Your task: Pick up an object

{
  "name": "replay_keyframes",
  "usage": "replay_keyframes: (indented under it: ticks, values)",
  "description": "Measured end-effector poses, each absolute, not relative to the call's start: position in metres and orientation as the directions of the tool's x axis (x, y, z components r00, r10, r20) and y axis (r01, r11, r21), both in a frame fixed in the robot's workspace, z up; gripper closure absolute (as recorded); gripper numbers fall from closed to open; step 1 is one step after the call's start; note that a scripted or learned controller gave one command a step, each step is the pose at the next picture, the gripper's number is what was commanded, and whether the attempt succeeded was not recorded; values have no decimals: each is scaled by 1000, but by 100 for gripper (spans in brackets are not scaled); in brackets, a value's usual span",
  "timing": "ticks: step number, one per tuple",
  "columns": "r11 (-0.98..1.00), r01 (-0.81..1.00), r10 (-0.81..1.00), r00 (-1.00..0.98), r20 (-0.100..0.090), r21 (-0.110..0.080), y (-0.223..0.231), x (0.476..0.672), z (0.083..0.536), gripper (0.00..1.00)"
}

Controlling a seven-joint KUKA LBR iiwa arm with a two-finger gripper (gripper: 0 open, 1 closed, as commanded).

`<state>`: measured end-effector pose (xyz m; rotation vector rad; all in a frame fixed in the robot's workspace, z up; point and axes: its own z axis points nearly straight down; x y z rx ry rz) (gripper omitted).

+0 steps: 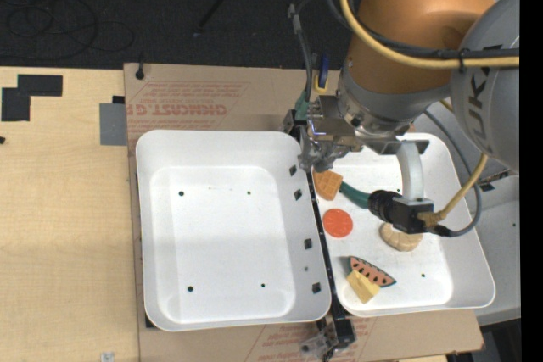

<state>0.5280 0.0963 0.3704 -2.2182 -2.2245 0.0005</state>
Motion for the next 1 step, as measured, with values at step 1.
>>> replay_keyframes:
  ticks: [1]
  values:
    - [-1,1000,1000,1,-1,-2,58,495,398,100]
